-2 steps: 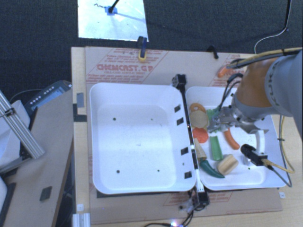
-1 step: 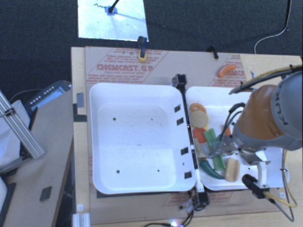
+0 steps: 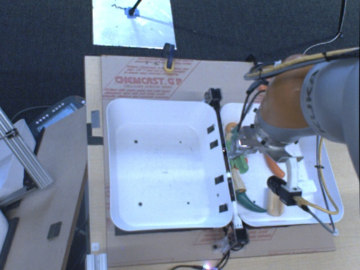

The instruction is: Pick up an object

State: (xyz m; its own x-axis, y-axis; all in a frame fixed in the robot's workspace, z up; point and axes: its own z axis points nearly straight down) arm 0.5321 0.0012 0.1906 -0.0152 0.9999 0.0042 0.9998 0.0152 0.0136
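– Two bins are sitting side by side on the worktop in the camera view. Which one is the hand working in?

– The hand is hanging low in the right bin, close to the wall it is sharing with the left bin. The arm is reaching over it and covering the far part of that bin.

– Is it holding anything?

– I am not seeing anything in it, and I cannot tell whether it is apart or together, because the wrist is hiding that.

– So which step are we looking at?

– The approach, I am judging. The hand is lining up over a target and the grasp is not yet made.

– Where is the thing to pick lying?

– A green piece is lying just on the hand's near side, toward the camera, almost under it. It is looking like the likeliest candidate. An orange piece is lying near the hand, on the side the arm is coming from. A dark green curved piece and a tan cylinder are lying beyond the green one, nearer the camera.

– And the left bin?

– It is showing nothing but bare white floor.

– What is the next move calling for?

– Probably settling squarely over the green piece, closing on it without catching the shared wall, then lifting straight up.
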